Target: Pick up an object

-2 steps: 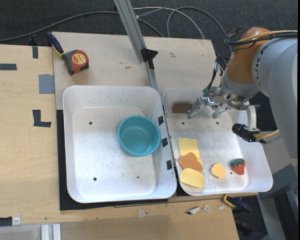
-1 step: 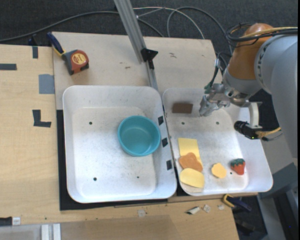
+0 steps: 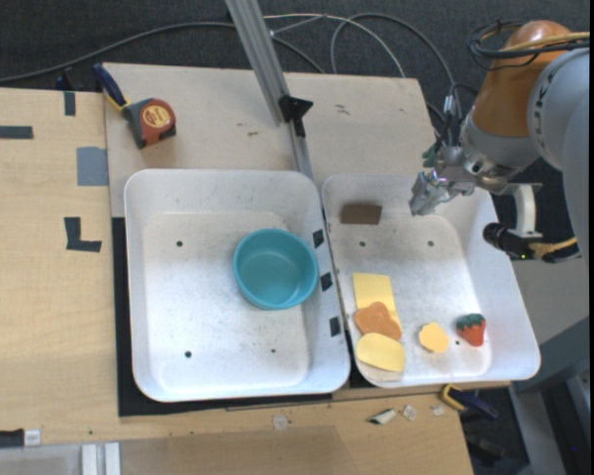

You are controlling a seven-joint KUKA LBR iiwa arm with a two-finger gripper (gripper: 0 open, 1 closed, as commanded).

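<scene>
My gripper [image 3: 423, 199] hangs over the far right part of the right bin [image 3: 495, 295], fingers pointing down. Left of it on the bin floor lies a brown block [image 3: 360, 213]. Nearer the front lie a yellow square slice [image 3: 372, 289], an orange piece [image 3: 377, 320], a pale yellow oval piece [image 3: 380, 352], a small yellow-orange round piece [image 3: 433, 338] and a red strawberry toy [image 3: 471, 329]. A teal bowl [image 3: 274, 268] sits in the left bin [image 3: 158, 295]. Nothing shows between the fingers.
A metal pole [image 3: 262, 57] slants across the bench behind the bins. A tape measure [image 3: 152, 119] lies at the back left on the bench. Cables run along the back. Small bits of debris lie by the front edge.
</scene>
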